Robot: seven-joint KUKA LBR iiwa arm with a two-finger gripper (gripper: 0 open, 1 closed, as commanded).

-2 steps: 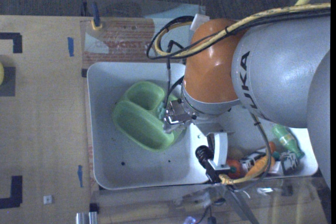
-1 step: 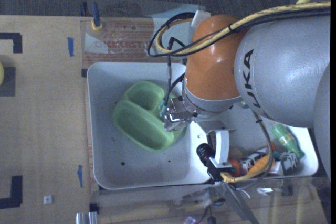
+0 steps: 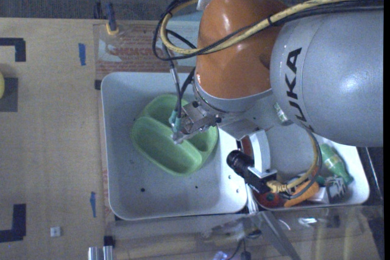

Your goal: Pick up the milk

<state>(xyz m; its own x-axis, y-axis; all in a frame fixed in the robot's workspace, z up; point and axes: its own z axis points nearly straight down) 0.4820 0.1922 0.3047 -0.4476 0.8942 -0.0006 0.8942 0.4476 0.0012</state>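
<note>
My gripper [image 3: 178,131] hangs low over a green divided dish [image 3: 164,149] in the left bin [image 3: 122,192]. The big grey arm with its orange band [image 3: 234,39] covers most of the right bin. At that bin's near right corner a small white and dark boxy item [image 3: 334,188] peeks out; it may be the milk, but it is too hidden to be sure. It lies far to the right of the gripper. Nothing shows in the gripper's grasp.
In the right bin [image 3: 359,195], several items crowd the near side: a red round thing [image 3: 263,196], an orange piece [image 3: 308,192] and a green object [image 3: 334,162]. A black camera mount [image 3: 244,166] juts from the wrist. Bare wooden bench [image 3: 49,149] lies to the left.
</note>
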